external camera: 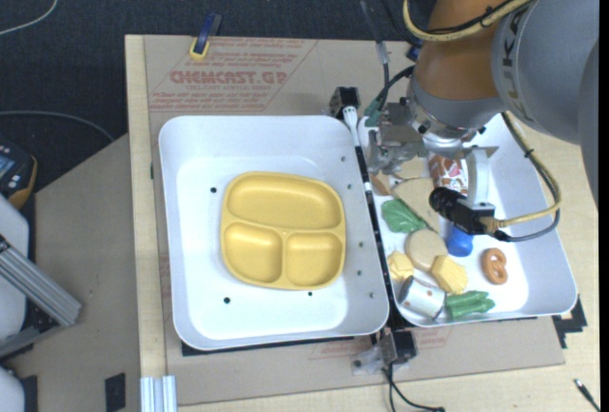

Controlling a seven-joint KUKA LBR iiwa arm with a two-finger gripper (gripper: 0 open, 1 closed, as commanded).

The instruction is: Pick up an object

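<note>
The grey arm with its orange band hangs over the right bin (547, 286). My gripper (395, 153) is low at that bin's upper left corner, near the divider between the bins. Just below it lie a tan piece (383, 183) and a green pepper-like toy (404, 215). A red-and-white can (449, 174) stands right beside the gripper. Further down are a blue cup (460, 242), a brown pretzel (494, 264), yellow cheese-like blocks (447, 273), a silver cup (423, 298) and a green pod (469, 304). I see nothing clearly between the fingers.
The left bin (190, 210) holds a yellow three-compartment tray (282, 229). Both bins sit on a cardboard sheet (238, 68). A black cable (519, 220) loops over the right bin from the wrist. A blue-yellow clip (204, 37) lies at the cardboard's top edge.
</note>
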